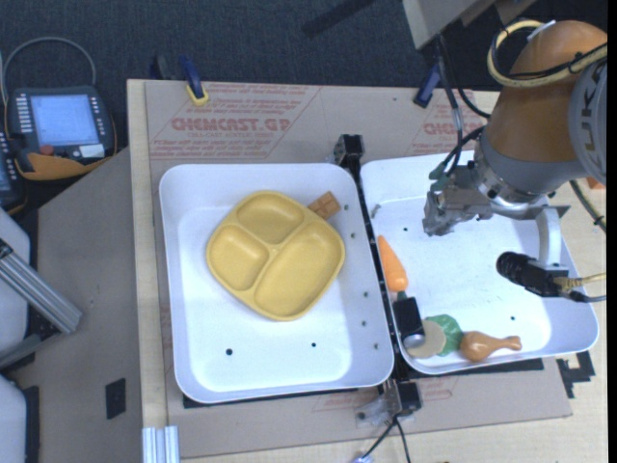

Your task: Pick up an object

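I am in the approach step: nothing is picked yet, and my claw point(445, 212) hangs over the upper part of the right bin point(501, 287), above bare white floor. From this slanted view I cannot tell how the claw is set, and I see nothing carried in it and nothing touching it.

The objects I could take all lie away from the claw. The orange carrot point(390, 263) is the closest, just down and to the left of it, along the bin's left wall. Further below the claw, at the bin's lower edge, sit a green piece point(446, 330) and a brown drumstick-shaped toy point(487, 343). A yellow divided plate point(277, 256) rests in the left bin point(193, 336), well apart to the claw's left.

I judge the next move must bring the claw over the carrot, line it across its narrow body, then descend.
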